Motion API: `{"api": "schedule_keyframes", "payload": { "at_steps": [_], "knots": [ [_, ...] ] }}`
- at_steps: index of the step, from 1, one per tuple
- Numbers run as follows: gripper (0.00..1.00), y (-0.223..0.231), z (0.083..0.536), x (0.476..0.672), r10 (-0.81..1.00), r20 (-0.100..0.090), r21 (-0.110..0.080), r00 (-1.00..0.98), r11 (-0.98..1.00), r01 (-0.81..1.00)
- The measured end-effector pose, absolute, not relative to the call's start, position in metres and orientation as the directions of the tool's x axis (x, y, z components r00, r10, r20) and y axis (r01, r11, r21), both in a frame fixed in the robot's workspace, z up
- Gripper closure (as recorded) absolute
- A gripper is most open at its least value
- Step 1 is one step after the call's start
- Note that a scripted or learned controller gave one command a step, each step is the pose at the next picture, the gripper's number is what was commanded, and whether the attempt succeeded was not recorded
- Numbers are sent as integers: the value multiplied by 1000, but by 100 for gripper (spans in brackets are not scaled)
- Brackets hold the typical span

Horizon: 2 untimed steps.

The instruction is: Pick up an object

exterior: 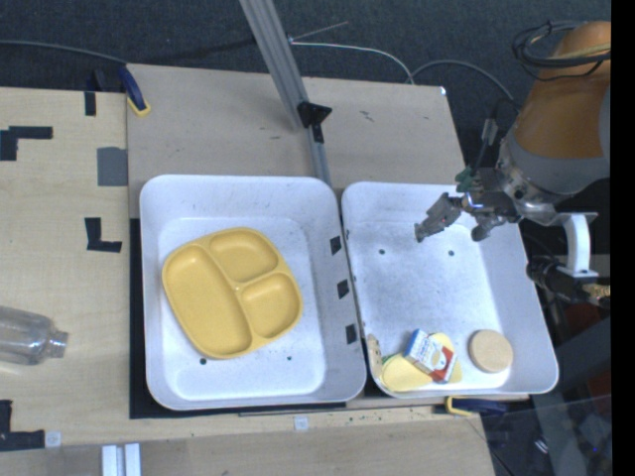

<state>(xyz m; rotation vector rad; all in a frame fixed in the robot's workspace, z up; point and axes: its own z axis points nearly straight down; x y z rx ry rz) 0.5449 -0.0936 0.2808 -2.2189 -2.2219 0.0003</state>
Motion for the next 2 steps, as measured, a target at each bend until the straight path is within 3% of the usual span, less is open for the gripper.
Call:
{"api": "schedule_keyframes", "payload": {
  "at_steps": [1,2],
  "knots": [
    [0,-29,219,609,1000,0,-2,-8,8,1000],
    [0,17,292,642,1000,2,8,-7,7,1000]
  ]
}}
